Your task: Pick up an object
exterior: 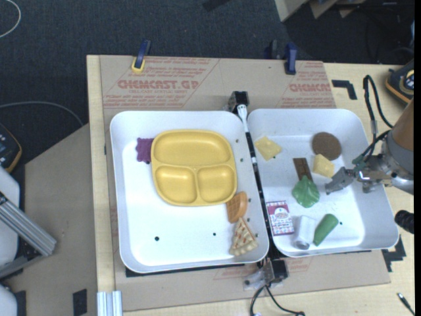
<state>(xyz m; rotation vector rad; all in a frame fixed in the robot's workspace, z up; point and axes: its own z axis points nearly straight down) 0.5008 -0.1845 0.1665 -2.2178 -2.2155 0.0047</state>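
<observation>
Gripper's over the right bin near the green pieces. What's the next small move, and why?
Probably ease the gripper a little toward the left bin and down onto the green leafy piece. The fingertips sit just beside that piece with nothing between them, and it is the nearest item. The brown stick touches its top edge, so a low approach from the right looks safest.

Yellow tray [194,166], three compartments, lies flat in the left bin; purple piece [143,149] pokes out at its left edge, orange piece [237,207] and waffle [243,237] sit just off its lower right corner. Right of the tray, past the bin divider: yellow wedge [268,147], brown disc [326,145], yellow block [323,166], brown bar [302,168]. Lower on that side: green lump [306,192], red card [280,217], white cylinder [304,231], green pepper [325,228].
</observation>
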